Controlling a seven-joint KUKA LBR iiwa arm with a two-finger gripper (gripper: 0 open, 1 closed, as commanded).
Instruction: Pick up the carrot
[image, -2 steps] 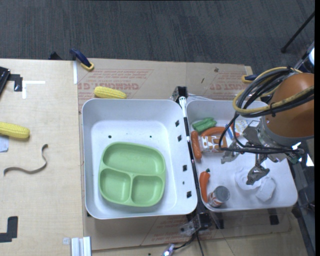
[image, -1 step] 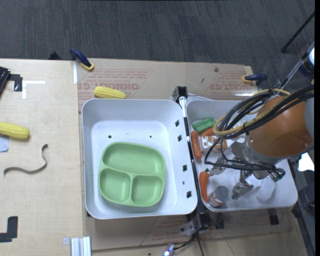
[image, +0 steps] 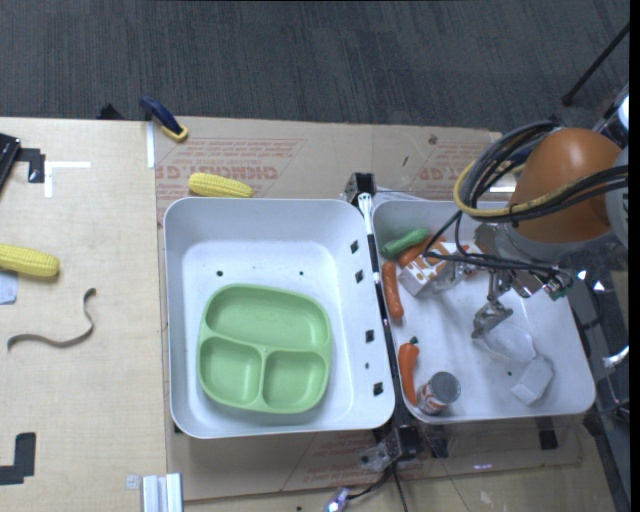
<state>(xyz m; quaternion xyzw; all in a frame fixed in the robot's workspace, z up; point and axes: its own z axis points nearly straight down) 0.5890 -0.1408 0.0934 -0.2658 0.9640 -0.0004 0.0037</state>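
Camera view: hand hung low inside the right bin, nothing seen between its fingers; can't tell if they were spread or closed. Carrot lay against that bin's left wall, just beside the can, well apart from the hand. Best approach, I'd say: shift toward the left wall, align fingers across the carrot, avoid the can and wall.

Grey arm from the right, gripper low, pointing down.
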